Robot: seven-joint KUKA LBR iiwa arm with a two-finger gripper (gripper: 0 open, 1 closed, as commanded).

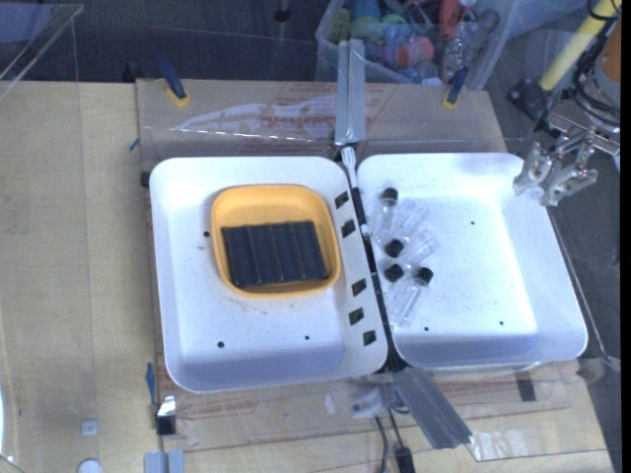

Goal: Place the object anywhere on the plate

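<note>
Several small clear vials with black caps (399,249) lie in a cluster on the left side of the right bin (493,264), close to the divider. In the left bin (187,313) sits the yellow rounded-square plate (229,213), bearing a dark ridged slab (274,254). My gripper (555,173) hangs over the right bin's far right corner, well away from the vials and far from the plate. It is small and blurred, and I make out no object at it.
A raised divider with black tabs (357,264) separates the bins. A metal bar (349,92) stands at the back centre. Behind it is a clear box of coloured toys (414,18). Blue clamps (175,89) hold the bench's back edge.
</note>
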